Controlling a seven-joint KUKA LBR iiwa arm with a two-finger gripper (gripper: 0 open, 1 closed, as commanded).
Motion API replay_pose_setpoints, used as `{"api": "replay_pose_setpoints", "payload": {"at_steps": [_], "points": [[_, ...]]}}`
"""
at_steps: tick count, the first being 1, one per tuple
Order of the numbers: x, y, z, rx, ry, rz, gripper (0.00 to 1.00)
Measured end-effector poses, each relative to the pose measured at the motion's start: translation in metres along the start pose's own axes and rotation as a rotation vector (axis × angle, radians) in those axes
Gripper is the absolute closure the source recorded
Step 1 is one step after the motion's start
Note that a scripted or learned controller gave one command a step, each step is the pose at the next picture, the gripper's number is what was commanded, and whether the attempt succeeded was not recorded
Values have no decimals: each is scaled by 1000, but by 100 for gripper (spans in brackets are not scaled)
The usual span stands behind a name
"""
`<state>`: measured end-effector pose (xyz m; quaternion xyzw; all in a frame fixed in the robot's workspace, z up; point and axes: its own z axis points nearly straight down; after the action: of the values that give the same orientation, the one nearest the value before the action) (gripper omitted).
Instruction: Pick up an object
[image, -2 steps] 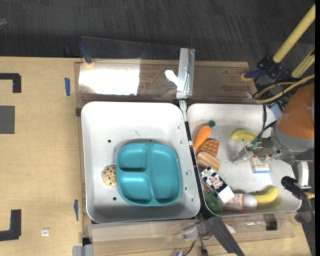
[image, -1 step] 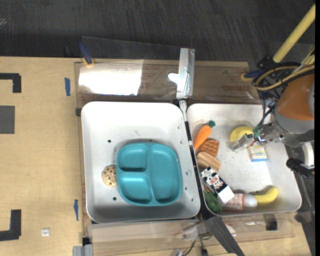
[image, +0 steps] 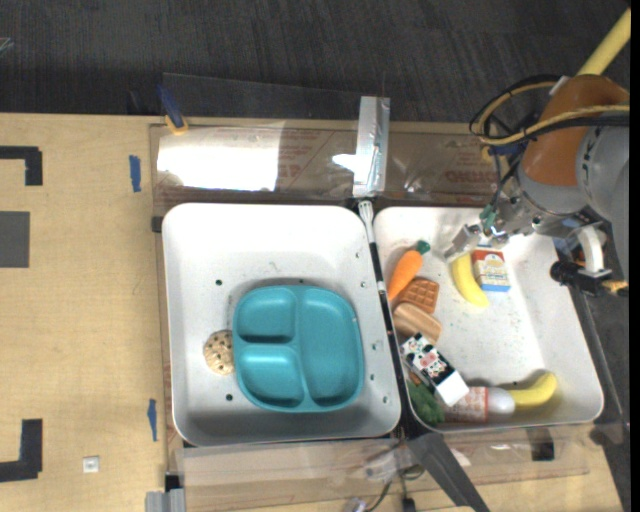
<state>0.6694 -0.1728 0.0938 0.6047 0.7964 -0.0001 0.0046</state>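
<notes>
The right bin (image: 560, 330) holds the loose items. A yellow banana (image: 467, 281) and a small red and white carton (image: 491, 271) lie side by side near its back. My gripper (image: 479, 232) hangs just above and behind these two, at the bin's back wall, with nothing visibly held. Further left lie an orange carrot (image: 405, 272), a brown waffle (image: 421, 296) and a tan bread roll (image: 418, 322). The grey arm with its orange band (image: 585, 100) reaches in from the upper right.
At the right bin's front lie a black and white box (image: 432, 365), a bottle (image: 482, 402), a second banana (image: 537, 389) and something green (image: 425, 402). The left bin (image: 200, 240) bears a teal divided plate (image: 297, 345) and a cookie (image: 218, 351). A metal divider (image: 372, 145) stands behind the bins.
</notes>
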Motion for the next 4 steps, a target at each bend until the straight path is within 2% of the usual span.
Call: {"api": "replay_pose_setpoints", "payload": {"at_steps": [1,2,3,4], "points": [[4,-44,-2,-13,-2,189,0],[33,-69,-2,-17,-4,366,0],[47,-65,-3,-13,-6,317,0],[38,-47,8,3,4,436,0]]}}
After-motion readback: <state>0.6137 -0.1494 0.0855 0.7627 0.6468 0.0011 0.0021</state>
